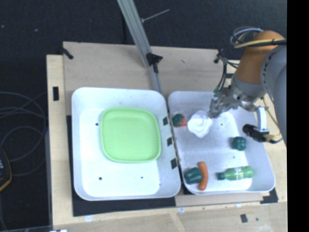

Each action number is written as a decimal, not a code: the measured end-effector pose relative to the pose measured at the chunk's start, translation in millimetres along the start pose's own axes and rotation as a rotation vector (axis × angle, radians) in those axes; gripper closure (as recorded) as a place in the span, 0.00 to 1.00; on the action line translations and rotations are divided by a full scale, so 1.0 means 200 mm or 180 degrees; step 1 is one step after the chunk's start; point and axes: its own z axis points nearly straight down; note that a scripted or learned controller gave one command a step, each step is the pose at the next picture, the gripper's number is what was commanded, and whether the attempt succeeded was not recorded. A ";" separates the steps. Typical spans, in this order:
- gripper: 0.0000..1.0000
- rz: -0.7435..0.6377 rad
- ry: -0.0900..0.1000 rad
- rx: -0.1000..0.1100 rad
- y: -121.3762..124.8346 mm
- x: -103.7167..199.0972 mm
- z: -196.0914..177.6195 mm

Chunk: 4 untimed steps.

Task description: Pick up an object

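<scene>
Pincer [216, 108] over right bin [256, 175], just beside white cloth [199, 124]; can't tell if open or gripping.

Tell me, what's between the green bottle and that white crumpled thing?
Just bare bin floor in the camera view. Nothing sits between the green bottle and the white crumpled thing.

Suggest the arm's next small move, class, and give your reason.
Probably a short drop straight down onto the white cloth: the end effector hovers at the cloth's upper right edge in the right bin, nearer it than any other item.
</scene>
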 end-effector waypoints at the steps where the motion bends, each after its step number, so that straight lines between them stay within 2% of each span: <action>1: 1.00 0.0000 -0.0001 -0.0011 -0.02 -0.03 -0.30; 2: 1.00 -0.0001 -0.0001 -0.0008 -0.04 -0.08 -0.56; 3: 1.00 -0.0002 0.0001 -0.0003 -0.03 -0.08 -0.74; 4: 1.00 -0.0011 0.0005 0.0005 -0.06 0.16 -0.74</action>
